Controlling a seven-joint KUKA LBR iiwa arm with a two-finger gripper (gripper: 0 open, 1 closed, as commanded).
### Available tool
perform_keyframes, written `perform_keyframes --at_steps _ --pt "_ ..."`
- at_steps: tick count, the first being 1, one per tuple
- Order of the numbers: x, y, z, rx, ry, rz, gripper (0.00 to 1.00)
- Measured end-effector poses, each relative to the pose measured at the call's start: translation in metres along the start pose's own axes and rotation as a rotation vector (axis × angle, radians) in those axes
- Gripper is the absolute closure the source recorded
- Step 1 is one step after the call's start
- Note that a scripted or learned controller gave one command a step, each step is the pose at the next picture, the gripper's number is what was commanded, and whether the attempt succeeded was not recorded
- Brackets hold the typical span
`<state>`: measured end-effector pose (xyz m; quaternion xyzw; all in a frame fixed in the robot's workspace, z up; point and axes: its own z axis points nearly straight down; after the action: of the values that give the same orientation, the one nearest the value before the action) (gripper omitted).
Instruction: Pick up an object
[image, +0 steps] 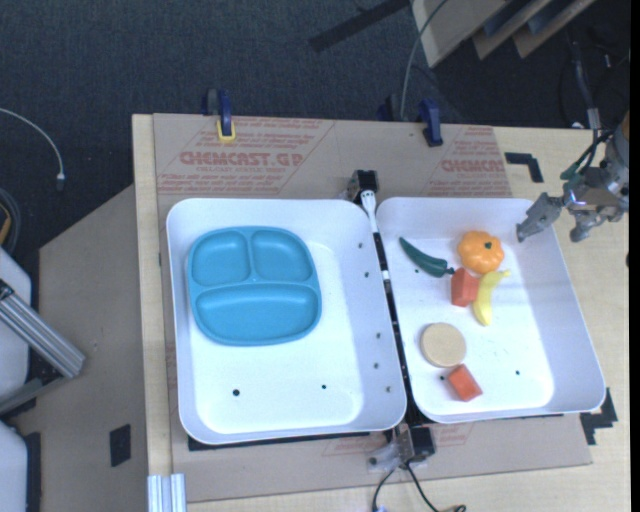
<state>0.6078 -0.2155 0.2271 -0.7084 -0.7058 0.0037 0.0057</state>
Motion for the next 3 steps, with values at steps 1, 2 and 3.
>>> perform_keyframes --at_steps 1,2,3 --pt "0.001 0.003 -0.009 -0.014 -0.004 -0.004 0.0" --pt "0.008 0.0 0.038 -0.008 -0.001 -0.004 0.0" --pt "0.015 0.008 0.094 -0.008 -0.001 -0.005 0.0"
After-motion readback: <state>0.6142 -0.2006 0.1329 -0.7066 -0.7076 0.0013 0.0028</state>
